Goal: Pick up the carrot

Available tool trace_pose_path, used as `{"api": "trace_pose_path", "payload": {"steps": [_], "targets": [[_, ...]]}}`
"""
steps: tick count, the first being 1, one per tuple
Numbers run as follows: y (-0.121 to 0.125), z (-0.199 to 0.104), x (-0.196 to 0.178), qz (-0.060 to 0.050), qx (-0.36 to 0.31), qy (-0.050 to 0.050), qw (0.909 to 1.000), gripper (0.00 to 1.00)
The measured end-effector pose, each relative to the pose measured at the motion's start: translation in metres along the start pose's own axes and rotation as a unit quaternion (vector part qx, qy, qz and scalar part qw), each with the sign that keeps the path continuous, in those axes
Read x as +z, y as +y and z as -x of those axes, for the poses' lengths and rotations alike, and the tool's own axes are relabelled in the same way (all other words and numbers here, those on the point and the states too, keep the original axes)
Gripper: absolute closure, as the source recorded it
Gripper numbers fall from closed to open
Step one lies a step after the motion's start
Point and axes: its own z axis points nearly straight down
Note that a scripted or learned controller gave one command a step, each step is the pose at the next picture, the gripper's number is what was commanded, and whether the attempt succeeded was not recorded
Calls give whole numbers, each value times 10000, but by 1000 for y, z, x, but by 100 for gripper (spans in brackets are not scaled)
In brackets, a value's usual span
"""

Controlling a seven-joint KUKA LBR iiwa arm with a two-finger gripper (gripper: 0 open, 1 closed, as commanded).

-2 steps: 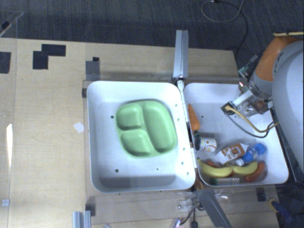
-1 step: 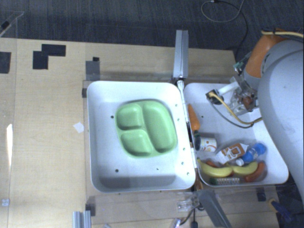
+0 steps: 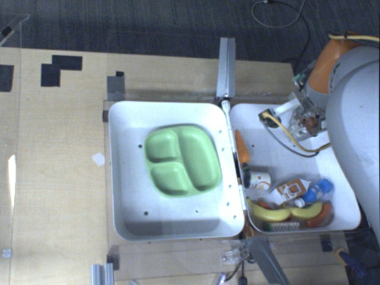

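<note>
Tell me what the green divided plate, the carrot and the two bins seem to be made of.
Green divided plate: likely moulded plastic, matte, with soft rounded compartment edges and an even pale colour. Carrot: probably a plastic toy, going by its uniform orange and smooth skin, though it is small here. Left bin and right bin: white plastic, slightly glossy, with rounded corners.

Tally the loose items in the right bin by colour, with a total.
Orange: 1, the carrot
Yellow: 2, bananas
White: 2, a cup and a carton
Blue: 1, a bottle
Red: 1, a sausage
Total: 7
</note>
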Motion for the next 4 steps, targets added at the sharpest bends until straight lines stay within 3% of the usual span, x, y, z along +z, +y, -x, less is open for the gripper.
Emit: {"api": "trace_pose_path", "payload": {"steps": [1,2,3,4], "targets": [[9,14,12,-13,585,-23,9983,100],[-15,7,-1,-16,595,-33,9982,100],[-16,5,-13,-16,568,-14,9984,100],[-59,-17,11,-19,501,-8,9987,100]]}}
